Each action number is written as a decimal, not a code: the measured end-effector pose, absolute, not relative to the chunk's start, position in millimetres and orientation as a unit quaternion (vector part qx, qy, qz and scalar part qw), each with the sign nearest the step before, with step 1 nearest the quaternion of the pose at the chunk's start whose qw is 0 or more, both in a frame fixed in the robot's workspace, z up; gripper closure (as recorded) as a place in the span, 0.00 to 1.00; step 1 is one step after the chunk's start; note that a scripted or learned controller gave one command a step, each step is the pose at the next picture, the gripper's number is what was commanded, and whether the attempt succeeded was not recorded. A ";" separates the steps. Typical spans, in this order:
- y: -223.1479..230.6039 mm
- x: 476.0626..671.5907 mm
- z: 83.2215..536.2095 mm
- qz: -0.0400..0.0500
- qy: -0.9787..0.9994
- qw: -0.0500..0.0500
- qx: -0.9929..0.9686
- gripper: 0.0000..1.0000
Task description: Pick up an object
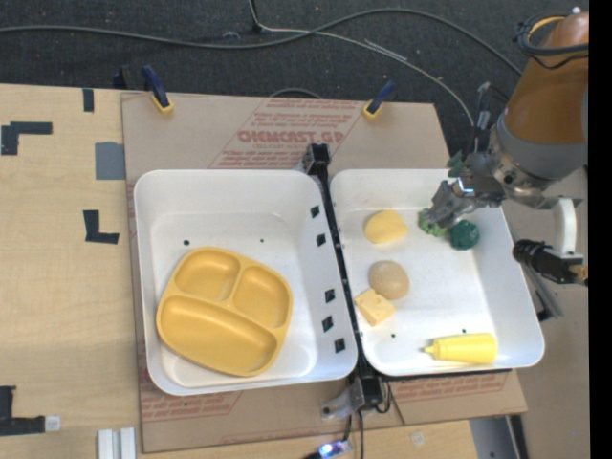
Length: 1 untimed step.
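Nearest us, a yellow bottle lies in the right bin. Farther up the bin, the gripper hovers just beside a green object, seemingly lining up; we cannot tell its opening.

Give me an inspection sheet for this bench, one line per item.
Surface: two white bins, left bin and right bin, on brown board.
Job's things: in the right bin, yellow lump, tan ball, cheese wedge, yellow bottle, green object.
Clutter: yellow divided plate in left bin.
Grippers: gripper low beside the green object.
Cables: grey cable behind the bench.
Surroundings: blue clamps.
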State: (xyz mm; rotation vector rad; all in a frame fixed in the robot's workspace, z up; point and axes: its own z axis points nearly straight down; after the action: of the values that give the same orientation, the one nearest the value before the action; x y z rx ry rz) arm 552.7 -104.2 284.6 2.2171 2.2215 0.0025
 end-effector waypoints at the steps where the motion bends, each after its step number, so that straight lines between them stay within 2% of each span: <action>1: -58.5 558.7 279.7 0.000 0.709 0.000 0.706 1.00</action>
State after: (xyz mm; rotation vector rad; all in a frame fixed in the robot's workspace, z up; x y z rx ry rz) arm 558.7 -58.5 279.7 2.2168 2.2259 -0.0009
